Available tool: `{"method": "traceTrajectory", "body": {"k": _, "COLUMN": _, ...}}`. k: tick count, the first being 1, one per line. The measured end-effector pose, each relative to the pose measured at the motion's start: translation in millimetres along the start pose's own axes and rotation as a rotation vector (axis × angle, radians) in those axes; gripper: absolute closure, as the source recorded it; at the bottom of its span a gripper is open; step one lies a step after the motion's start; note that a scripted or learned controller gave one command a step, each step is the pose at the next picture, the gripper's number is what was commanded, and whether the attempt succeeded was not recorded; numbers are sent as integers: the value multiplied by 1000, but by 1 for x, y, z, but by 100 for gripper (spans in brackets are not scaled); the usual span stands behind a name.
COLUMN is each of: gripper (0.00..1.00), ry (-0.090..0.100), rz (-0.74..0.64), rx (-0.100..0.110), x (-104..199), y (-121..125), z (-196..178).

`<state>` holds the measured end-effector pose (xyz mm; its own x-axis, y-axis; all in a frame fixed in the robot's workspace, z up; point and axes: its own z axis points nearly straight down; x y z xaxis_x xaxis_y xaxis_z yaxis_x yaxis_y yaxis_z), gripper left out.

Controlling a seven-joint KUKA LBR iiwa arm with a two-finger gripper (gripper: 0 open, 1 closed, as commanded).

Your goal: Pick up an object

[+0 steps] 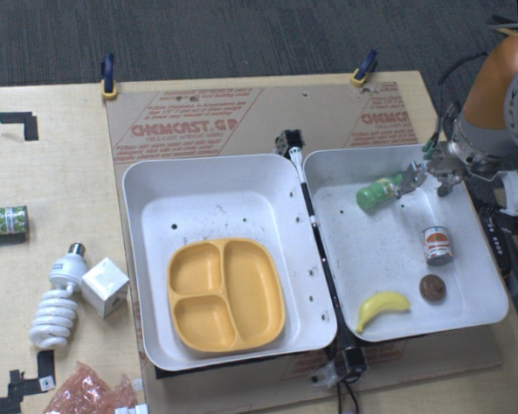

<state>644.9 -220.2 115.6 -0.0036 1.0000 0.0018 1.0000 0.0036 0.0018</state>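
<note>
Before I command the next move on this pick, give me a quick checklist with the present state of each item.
1. Gripper near a target: ok, it sits at the right bin's upper right, beside the green bottle.
2. Bottle between the fingers: cannot tell, the contact is too small to read.
3. Bottle lifted: not ok, it lies on the bin floor.
4. Other objects apart from the bottle: ok, the can, brown round object and banana lie lower in the bin.
5. Yellow tray out of the way: ok, it lies in the left bin.
</note>
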Motion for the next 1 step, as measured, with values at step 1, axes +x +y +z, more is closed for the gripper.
{"method": "traceTrajectory", "body": {"k": 1, "gripper": 0, "ry": -2, "rz": 2, "rx": 2, "x": 64, "y": -63, "z": 23}}
